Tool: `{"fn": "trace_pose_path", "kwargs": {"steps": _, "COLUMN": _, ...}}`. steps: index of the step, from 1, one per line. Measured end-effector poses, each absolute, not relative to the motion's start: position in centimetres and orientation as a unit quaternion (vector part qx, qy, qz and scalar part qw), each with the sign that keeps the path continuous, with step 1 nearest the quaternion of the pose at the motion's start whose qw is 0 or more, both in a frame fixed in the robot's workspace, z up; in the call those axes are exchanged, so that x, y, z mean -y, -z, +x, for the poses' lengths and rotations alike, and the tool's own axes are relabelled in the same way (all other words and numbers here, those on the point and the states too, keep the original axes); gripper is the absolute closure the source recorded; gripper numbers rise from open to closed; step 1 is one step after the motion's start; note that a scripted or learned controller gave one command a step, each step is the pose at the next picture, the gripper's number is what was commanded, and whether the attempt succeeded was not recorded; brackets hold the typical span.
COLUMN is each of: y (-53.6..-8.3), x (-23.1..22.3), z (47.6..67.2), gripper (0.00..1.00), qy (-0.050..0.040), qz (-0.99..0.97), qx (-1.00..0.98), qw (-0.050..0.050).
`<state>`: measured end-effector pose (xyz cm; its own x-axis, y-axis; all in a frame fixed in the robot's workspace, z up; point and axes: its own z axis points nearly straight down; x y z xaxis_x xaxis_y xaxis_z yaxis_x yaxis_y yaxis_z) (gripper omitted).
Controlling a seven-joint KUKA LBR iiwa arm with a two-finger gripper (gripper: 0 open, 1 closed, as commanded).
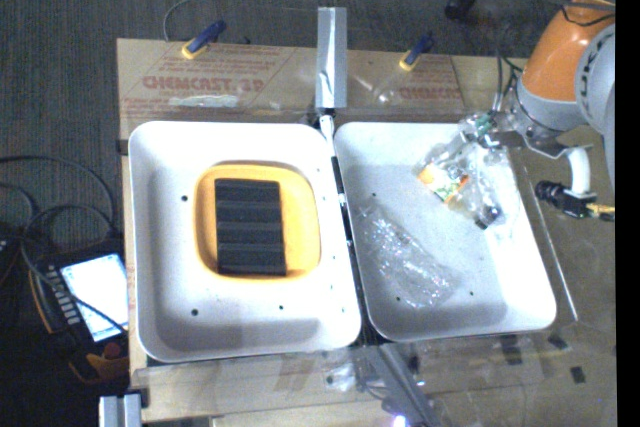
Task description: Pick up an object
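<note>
A yellow block with a black ribbed top (251, 224) lies in the middle of the left bin (160, 245). In the right bin (520, 300) a crumpled clear plastic bag (405, 257) lies near the centre. A clear packet with orange and green contents (448, 179) sits at the bin's back right. My gripper (478, 147) reaches in from the right and hangs over that packet, its outline mixed with the shiny plastic. I cannot tell whether it touches the packet. A small dark piece (487, 215) shows just below it.
The grey arm with its orange band (560, 65) comes over the right bin's back right corner. Two blue-handled clamps (203, 38) (417, 49) hold the board behind the bins. A metal strip (331, 65) stands upright between the bins at the back. Cables lie on the floor at left.
</note>
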<state>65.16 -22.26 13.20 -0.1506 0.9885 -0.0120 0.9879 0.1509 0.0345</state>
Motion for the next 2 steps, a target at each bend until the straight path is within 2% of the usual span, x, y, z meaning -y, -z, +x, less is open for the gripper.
{"fn": "trace_pose_path", "kwargs": {"steps": 2, "y": -13.22, "x": 22.28, "z": 65.37, "gripper": 0.00, "qy": -0.0106, "qz": 0.595, "qx": -0.803, "qw": 0.022}}
